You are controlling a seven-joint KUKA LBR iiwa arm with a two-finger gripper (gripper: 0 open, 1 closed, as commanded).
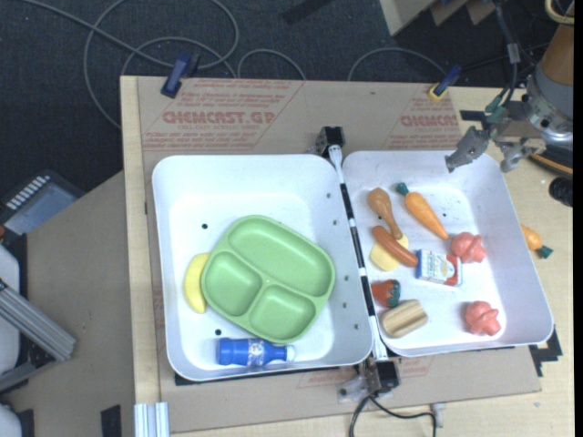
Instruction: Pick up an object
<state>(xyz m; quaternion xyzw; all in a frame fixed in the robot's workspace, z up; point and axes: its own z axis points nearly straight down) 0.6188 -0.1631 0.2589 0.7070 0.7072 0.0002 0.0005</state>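
Dark carpet floor (64,89) — grey cables (137,25) looped across; brown board (273,107) tops bench.

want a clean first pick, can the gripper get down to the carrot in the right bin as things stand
Probably yes. The gripper hangs over the right bin's upper edge, and the carrot lies just below it with bare floor around; only a drumstick sits nearby on its left.

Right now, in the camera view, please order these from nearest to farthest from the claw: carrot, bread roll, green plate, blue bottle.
From the claw:
1. carrot, right bin, upper part.
2. bread roll, right bin, front.
3. green plate, left bin, middle.
4. blue bottle, left bin, front edge.
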